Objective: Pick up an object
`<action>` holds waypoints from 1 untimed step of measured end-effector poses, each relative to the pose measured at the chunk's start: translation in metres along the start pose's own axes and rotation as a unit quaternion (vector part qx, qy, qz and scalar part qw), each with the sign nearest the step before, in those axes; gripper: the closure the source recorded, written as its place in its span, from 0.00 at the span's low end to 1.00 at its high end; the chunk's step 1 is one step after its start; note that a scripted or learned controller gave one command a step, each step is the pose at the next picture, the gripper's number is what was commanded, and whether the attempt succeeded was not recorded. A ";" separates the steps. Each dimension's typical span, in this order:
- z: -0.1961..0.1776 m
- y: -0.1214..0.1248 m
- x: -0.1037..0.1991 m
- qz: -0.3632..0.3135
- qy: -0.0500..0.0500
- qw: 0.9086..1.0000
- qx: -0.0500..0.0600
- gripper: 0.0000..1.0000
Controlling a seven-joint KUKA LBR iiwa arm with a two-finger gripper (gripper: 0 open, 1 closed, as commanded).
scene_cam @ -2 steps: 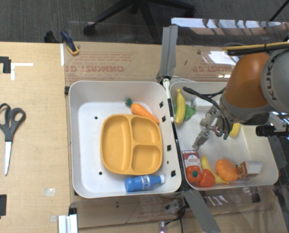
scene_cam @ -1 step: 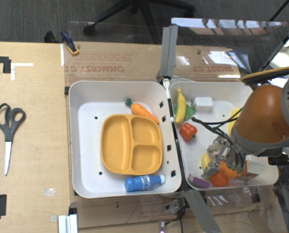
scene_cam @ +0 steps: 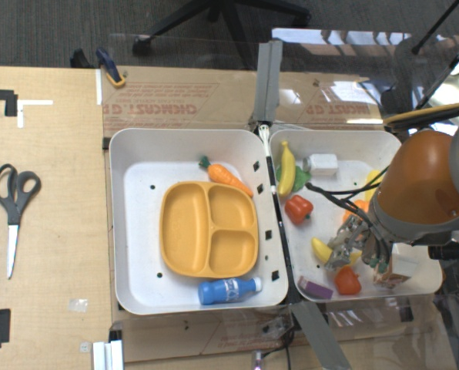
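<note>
My gripper (scene_cam: 345, 251) is low in the right bin (scene_cam: 333, 141), w/ a small yellow piece (scene_cam: 322, 249) just left of it & a red piece (scene_cam: 347, 280) just below. Can't tell how it's set. Left bin (scene_cam: 129, 230): yellow divided plate (scene_cam: 209, 228), carrot (scene_cam: 228, 176), blue bottle (scene_cam: 228, 290).
</note>
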State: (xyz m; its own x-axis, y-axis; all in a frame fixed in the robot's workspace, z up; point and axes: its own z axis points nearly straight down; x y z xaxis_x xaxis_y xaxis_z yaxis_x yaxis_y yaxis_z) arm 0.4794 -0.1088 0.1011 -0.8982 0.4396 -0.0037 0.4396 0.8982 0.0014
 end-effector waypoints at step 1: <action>0.009 0.039 -0.055 0.170 0.001 0.985 0.001 1.00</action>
State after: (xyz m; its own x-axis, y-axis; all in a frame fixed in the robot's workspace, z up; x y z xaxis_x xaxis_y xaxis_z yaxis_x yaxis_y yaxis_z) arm 0.5461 -0.0982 0.0920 -0.6988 0.7154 -0.0021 0.7154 0.6988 0.0003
